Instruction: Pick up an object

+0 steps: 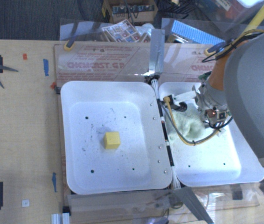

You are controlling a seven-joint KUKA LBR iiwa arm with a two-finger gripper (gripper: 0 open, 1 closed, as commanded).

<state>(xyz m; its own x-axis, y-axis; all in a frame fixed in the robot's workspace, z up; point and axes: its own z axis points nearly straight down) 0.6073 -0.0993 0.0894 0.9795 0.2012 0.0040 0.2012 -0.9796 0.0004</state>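
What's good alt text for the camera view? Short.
A grey robot arm with an orange wrist band reaches from the right into the right white bin, its hand low over a pale greenish soft object. A yellow block sits alone near the middle of the left white bin.

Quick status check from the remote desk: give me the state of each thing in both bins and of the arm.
yellow block: lying loose near the middle of the left bin, untouched.
pale green cloth-like item: lying in the right bin, below the wrist.
gripper: low over the right bin, at the green item.
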